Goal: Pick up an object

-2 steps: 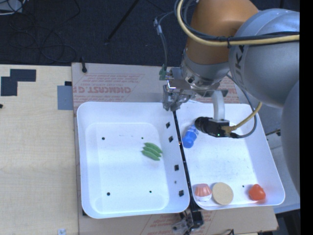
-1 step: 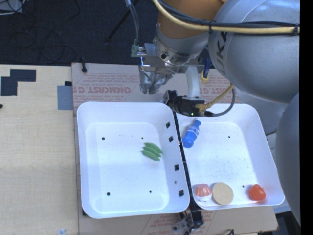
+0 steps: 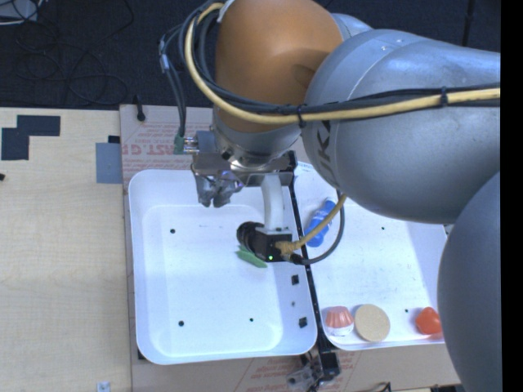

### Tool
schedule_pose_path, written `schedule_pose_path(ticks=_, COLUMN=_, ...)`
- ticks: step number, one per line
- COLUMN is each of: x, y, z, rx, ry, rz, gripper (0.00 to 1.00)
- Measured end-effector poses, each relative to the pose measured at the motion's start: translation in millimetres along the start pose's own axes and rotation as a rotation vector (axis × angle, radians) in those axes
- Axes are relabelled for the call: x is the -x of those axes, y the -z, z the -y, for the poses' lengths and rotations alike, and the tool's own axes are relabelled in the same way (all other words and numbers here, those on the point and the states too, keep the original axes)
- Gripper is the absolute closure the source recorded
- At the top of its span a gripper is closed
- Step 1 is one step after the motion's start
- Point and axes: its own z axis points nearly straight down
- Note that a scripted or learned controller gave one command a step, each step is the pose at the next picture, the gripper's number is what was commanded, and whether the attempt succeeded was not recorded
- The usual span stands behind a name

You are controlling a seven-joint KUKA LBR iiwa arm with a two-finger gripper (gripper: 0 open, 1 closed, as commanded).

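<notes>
Objects to pick lie in both bins, most of them in the right bin. A blue object rests in the right bin close to the divider between the two bins, toward the far side, partly crossed by the robot's yellow cable. Along the near edge of the same bin three things sit in a row: a pink-and-white round object nearest the divider, a tan disc just beside it, and an orange-red ball set apart farther right. In the left bin a small green piece lies on the white floor, near the divider and about midway from front to back.

The grey arm reaches in from the right, and its orange band bulks large over the far side of the bins. The pincer hangs above the far part of the left bin, close to the back wall, well apart from the row of three and some way from the green piece. Whether it is open or closed cannot be told from this slanting view. Both bins sit on a pale wooden tabletop.
</notes>
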Motion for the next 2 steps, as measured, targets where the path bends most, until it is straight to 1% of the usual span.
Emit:
schedule_pose_path(ticks=1, x=1.2, y=11.6, z=-2.0, rx=0.002, ry=0.004, rz=0.002, gripper=1.00)
schedule_pose_path(ticks=2, x=0.1, y=20.8, z=-1.5, rx=-0.001, ry=0.013, rz=0.004, gripper=1.00)
